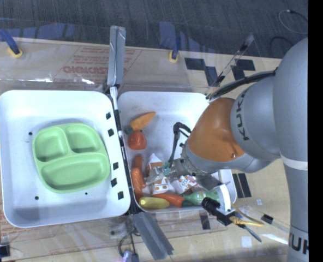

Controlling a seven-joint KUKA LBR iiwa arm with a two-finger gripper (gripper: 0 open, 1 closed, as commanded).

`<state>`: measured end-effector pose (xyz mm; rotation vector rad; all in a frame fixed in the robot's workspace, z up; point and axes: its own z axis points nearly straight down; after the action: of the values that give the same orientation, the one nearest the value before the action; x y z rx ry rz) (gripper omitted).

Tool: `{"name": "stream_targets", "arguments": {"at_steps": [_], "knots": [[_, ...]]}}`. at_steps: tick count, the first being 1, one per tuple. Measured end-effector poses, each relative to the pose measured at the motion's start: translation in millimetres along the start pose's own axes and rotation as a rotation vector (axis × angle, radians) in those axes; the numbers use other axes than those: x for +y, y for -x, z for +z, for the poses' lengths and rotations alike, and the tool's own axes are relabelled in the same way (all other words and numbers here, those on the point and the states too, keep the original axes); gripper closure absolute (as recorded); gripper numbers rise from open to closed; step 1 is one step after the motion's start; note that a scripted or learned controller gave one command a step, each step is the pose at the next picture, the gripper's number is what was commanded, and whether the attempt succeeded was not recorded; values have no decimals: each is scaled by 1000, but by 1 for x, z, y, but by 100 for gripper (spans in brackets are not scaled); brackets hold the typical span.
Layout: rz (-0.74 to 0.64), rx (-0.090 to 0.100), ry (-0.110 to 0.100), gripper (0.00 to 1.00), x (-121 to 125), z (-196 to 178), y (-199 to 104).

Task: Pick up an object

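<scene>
tray in left bin, food right

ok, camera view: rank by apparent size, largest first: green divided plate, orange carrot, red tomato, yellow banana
1. green divided plate, by far the largest.
2. yellow banana and orange carrot: look about alike, and the banana is partly hidden by neighbouring items, so no ranking between them.
3. red tomato, smallest.

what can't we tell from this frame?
- Gripper: in the camera view the arm's orange band covers most of it, so its grip cannot be judged.
- Toy pile in the right bin: partly under the wrist; several items too small and jumbled to identify.
- Right bin's right wall: hidden behind the arm.
- Green plate in the left bin: fully visible.
</scene>
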<state>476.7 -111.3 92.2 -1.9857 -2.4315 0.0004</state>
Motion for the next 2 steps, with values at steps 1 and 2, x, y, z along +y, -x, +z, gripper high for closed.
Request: {"name": "stream_targets", "arguments": {"at_steps": [1,2], "knots": [[-7,0,2,100,1,-10,-1],[-179,0,1,100,8,-1,-7]]}}
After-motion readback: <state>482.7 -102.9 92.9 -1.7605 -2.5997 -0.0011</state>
